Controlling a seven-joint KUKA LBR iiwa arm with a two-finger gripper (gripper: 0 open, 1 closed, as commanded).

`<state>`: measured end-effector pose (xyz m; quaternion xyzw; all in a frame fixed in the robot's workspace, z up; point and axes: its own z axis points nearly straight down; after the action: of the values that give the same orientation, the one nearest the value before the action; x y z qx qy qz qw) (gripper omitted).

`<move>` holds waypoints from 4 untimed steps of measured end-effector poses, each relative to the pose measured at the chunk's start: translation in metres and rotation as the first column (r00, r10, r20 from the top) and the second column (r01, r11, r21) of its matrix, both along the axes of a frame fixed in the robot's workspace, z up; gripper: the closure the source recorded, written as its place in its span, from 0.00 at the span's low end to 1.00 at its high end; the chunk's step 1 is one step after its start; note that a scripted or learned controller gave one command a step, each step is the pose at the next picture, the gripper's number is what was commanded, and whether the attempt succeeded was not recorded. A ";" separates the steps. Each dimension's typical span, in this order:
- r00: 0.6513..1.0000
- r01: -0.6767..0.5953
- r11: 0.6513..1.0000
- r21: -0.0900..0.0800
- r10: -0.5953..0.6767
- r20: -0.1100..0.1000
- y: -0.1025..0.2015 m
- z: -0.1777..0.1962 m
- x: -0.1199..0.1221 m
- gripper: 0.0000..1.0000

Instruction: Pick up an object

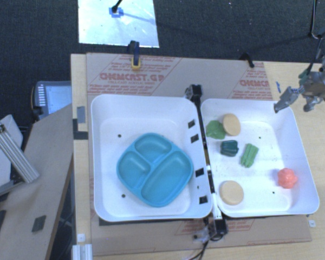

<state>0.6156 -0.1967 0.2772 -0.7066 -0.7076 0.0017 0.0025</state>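
- Judging the step in hand as the approach: nothing gripped yet, the pick not yet begun.
- Hovering at the view's right edge, the grey metal two-finger end effector (294, 99), above the far right corner of the right shallow white plastic bin (300, 145), near its rim and well apart from every object in it.
- Showing two prongs splayed outward, one pointing left toward the bin's far rim, the other down and right; reading as spread apart, with nothing between them.
- Reaching in from the right, with little of the arm visible beyond the wrist hardware.
- Lying in the right bin as candidates: a light green leafy toy (215, 129) touching a round tan disc (231, 125); just below, a dark teal pepper-shaped toy (229, 147) beside a ridged green oblong toy (249, 155); nearer the front, a second round tan disc (231, 192); near the right wall, a pink-red rounded toy (286, 178).
- Resting in the left shallow white plastic bin (108, 110), a blue sectioned plastic plate (154, 169).
- Calling next, by judgement, for travelling in over the right bin, choosing one object, lining the prongs across it, then descending and closing.
- Favouring the pink-red toy or the front disc, each lying apart from its neighbours; risking a double contact in the far cluster.
- Sitting under both bins, the pale wooden worktop (78, 85).
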 end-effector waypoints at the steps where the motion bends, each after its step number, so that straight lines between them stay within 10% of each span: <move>1: 1.000 -0.002 1.000 -0.002 0.002 0.008 0.000 0.005 0.002 0.00; 4: 1.000 0.000 1.000 -0.001 0.000 0.004 0.006 -0.142 -0.003 0.00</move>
<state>0.6122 -0.1905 0.1353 -0.7065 -0.7078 0.0007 0.0008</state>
